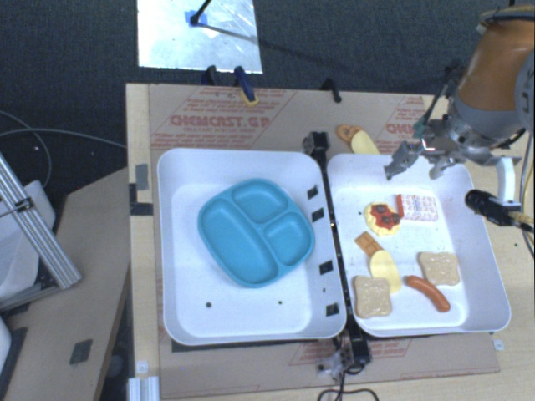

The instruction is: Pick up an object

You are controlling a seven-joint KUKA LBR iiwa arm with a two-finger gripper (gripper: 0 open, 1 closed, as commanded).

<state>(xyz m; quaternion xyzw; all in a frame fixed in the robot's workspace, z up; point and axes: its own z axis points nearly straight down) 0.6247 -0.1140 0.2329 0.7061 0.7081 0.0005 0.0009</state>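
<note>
**Gripper open over right bin's far edge**

Nearest the camera, toast (373, 296), a sausage (428, 293) and a second toast (439, 267) lie in the right bin (489, 266), with a yellow piece (385, 268), a pizza slice (384, 217) and a red-and-white packet (416, 208) whose print is too small to read. Fingers spread and empty, the gripper (419, 161) hangs above the far rim. Cardboard (226, 115) lettering is partly legible: "CHEMCAST". A blue plate (255, 232) sits in the left bin (180, 224). The arm is cut off at the frame's right.
</note>
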